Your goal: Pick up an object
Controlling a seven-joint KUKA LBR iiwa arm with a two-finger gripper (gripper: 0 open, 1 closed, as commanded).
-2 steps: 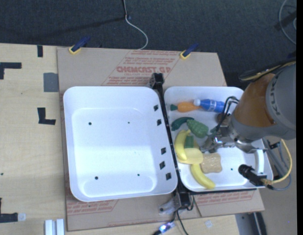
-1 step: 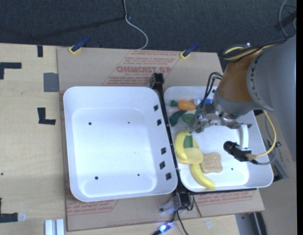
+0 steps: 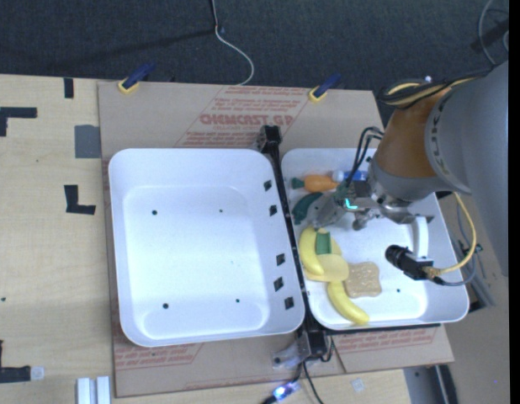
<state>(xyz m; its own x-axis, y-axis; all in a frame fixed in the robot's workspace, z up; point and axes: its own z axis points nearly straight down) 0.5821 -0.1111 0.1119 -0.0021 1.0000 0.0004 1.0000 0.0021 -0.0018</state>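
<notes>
The grey pincer (image 3: 340,211) is low in the right white plastic bin (image 3: 441,310), over small toys beside the long yellow banana (image 3: 327,278). I cannot tell what it grips. The crowded toys could make it slip.

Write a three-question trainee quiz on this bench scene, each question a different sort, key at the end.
1. True or false: the banana lies in the left bin.
2. Multiple choice: what lies right beside the banana, on the side toward the bin's middle? A) a tan cracker-like piece B) a blue cup C) a spoon
3. Fill in: the claw hovers over the ___ bin, near the divider between the bins.

Key
1. False; it lies in the right bin.
2. A, the tan cracker-like piece.
3. right
</notes>
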